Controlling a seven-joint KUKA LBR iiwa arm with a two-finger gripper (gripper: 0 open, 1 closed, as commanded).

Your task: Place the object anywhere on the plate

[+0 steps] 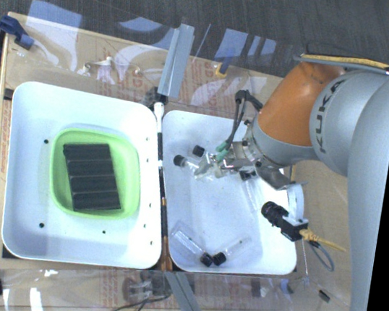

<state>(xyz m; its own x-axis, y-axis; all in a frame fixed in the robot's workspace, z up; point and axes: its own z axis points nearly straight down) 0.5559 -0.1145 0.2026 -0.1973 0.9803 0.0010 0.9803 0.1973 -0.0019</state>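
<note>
Camera view: the arm [333,114] was seen reaching in from the right over the right bin [277,256], its gripper [229,158] low over the far half of that bin. Whether the tool was spread or closed could not be told, since the wrist hid it. Clear vials with black caps were noted in the right bin: one [187,162] just left of the gripper, apparently the object sought, and two more [201,251] near the front wall. The green plate [58,166] was found in the left bin [11,225], bearing a dark ribbed block [91,176].

It was judged that a vial, being smooth and round, could roll or slip from a partial grasp. A drop on the divider [159,182] between the bins was also considered possible, and the block left little bare plate for landing.
</note>
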